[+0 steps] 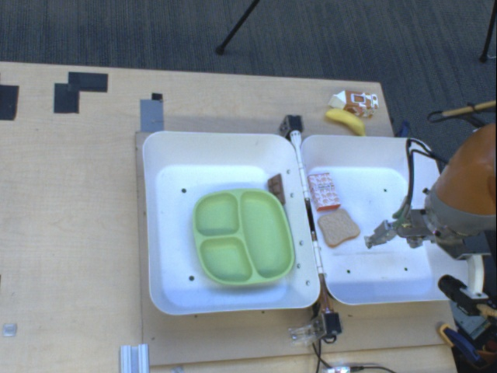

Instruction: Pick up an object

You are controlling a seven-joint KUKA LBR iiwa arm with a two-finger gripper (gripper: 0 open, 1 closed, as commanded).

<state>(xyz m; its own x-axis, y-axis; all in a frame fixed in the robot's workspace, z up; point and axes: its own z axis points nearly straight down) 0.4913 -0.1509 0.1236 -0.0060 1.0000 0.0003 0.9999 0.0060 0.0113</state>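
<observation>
In the right bin (373,278) lie a tan slice of toy bread (338,228) and, just behind it, a small red and white packet (323,190). My gripper (378,235) hangs over the right bin's middle, a little to the right of the bread slice and apart from it. Nothing shows between its fingers. The arm's orange band and grey wrist reach in from the right edge.
The left bin (167,286) holds a green three-compartment plate (242,238) and a small brown piece (276,184) by its right wall. Behind the right bin, on the bench, lie a yellow banana (345,120) and a small carton (359,100). Cables run along the bins' front.
</observation>
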